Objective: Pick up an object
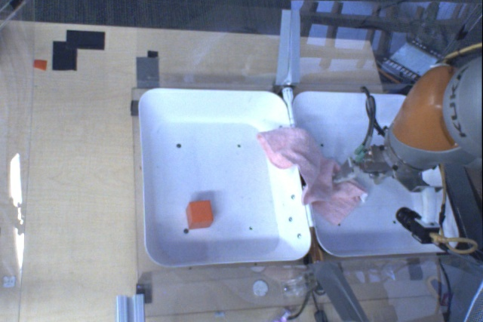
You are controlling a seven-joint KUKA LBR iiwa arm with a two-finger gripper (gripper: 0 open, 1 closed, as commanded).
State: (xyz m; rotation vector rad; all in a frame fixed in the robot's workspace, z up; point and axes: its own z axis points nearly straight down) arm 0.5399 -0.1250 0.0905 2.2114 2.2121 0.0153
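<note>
The gripper (pixel 353 171) sits right at the pink cloth (pixel 313 170) that lies over the wall between the two white bins (pixel 226 113), but I cannot tell its state, so it should squeeze a thick fold before lifting straight up.

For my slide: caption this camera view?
End effector at pink cloth draped across both bins' divider; orange block in left bin.

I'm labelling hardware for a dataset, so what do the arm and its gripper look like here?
The arm is grey with a broad, rounded orange band above the wrist. A thin black cable loops beside it. The gripper is a small dark metallic assembly with greenish parts.
</note>
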